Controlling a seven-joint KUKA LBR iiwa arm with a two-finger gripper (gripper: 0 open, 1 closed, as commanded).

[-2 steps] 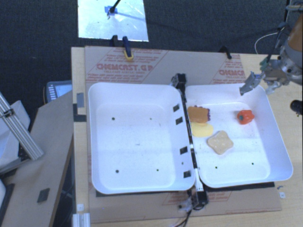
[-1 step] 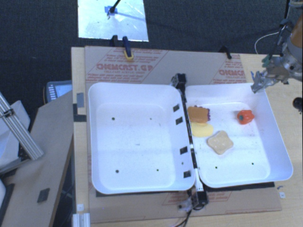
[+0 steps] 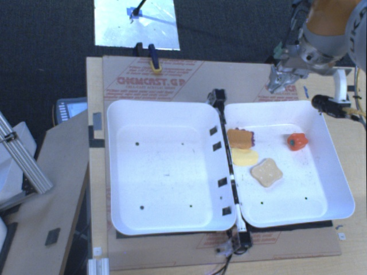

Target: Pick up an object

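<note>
The right bin (image 3: 330,171) holds several small items. An orange and purple block (image 3: 241,138) lies near its left wall, with a flat yellow piece (image 3: 245,157) just below it. A tan toast-shaped piece (image 3: 266,172) sits toward the middle. A red pepper-like toy (image 3: 296,141) rests at the right. My gripper (image 3: 279,83) hangs above the bench beyond the bin's far edge, well apart from all the items, with nothing seen between its fingers.
The left bin (image 3: 120,153) sits beside the right one, joined by a black clip strip (image 3: 221,153). A shiny metal plate (image 3: 136,16) lies at the back. A black fitting (image 3: 330,105) juts over the right bin's far right corner.
</note>
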